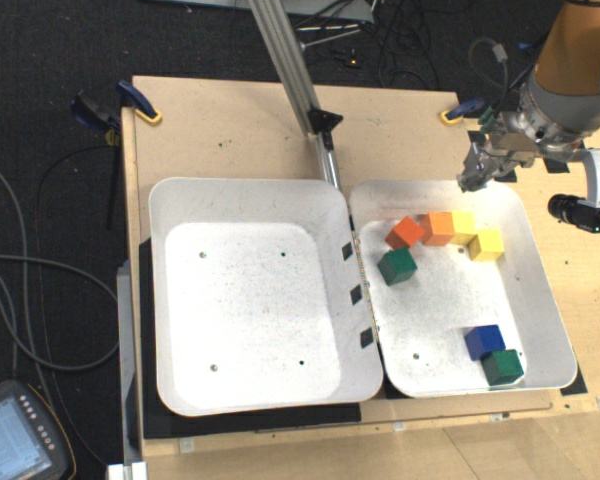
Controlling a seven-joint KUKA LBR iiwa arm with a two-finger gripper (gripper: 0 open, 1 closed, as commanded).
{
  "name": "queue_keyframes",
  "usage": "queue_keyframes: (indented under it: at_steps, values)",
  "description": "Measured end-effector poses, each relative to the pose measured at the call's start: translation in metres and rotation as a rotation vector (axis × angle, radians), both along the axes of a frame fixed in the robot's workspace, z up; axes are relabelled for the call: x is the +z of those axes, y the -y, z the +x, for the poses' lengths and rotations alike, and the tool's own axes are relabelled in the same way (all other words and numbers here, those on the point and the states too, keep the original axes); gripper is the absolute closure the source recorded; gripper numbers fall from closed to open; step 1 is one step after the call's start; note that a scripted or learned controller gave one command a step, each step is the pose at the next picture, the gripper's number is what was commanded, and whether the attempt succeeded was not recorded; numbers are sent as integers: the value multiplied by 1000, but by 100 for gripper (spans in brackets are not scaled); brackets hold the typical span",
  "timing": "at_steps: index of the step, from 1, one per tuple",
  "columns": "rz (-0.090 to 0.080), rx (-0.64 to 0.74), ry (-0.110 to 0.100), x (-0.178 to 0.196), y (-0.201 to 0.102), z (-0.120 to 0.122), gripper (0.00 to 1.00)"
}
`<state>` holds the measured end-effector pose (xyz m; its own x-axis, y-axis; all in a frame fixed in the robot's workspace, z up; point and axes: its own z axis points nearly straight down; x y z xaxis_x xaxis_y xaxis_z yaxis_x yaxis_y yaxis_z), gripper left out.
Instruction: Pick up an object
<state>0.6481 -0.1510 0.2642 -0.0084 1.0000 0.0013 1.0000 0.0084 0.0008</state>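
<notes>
Several coloured blocks lie in the right bin [540, 298]. Two orange blocks [408, 232] [439, 227] and two yellow blocks [463, 226] [487, 244] form a row near the bin's far side, with a green block [397, 265] just in front of them. A blue block [484, 341] and another green block [503, 366] sit together at the near right corner. My gripper [474, 179] hangs above the bin's far rim, behind the yellow blocks, with nothing visible between its fingers.
The left bin [180, 298] sits beside the right one, joined by black clips [357, 293] at the shared rim. A metal pole [290, 58] slants in from the top. Clamps [138, 103] [462, 111] stand at the bench's far corners.
</notes>
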Motion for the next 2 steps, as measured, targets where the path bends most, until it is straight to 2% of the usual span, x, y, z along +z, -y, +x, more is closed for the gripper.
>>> queue_keyframes:
  at_steps: [1,2]
  values:
    - [1,1,-1,-5,-63,0,100]
    - [1,0,-3,-19,-116,-12,100]
